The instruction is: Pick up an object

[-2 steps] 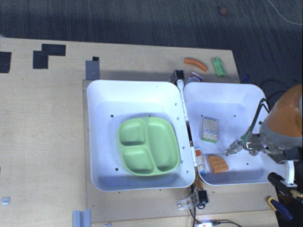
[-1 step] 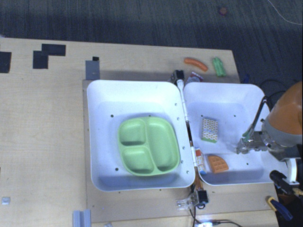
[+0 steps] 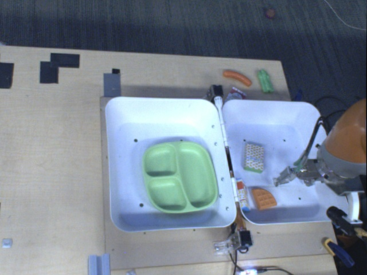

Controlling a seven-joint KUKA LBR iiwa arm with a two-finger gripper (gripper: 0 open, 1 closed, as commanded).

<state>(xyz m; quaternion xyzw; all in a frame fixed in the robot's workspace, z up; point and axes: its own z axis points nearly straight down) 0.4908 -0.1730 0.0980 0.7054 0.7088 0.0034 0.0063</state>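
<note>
In the right bin [image 3: 298, 116] lie a patterned grey-green sponge-like block [image 3: 254, 156] near the middle, an orange waffle-like piece [image 3: 264, 199] at the near left corner, and a small red-and-white item [image 3: 241, 193] against the left wall. My gripper [image 3: 285, 178] hangs over the bin's near right part, reaching in from the right, a short way right of the orange piece. Nothing shows between its fingers.
The left bin [image 3: 123, 125] holds a green divided plate [image 3: 180, 176]. Behind the bins on the bench lie an orange sausage-shaped toy [image 3: 237, 78], a green toy [image 3: 265, 81] and a small purple-white item [image 3: 236, 93]. Cables and a clip [image 3: 235, 242] sit in front.
</note>
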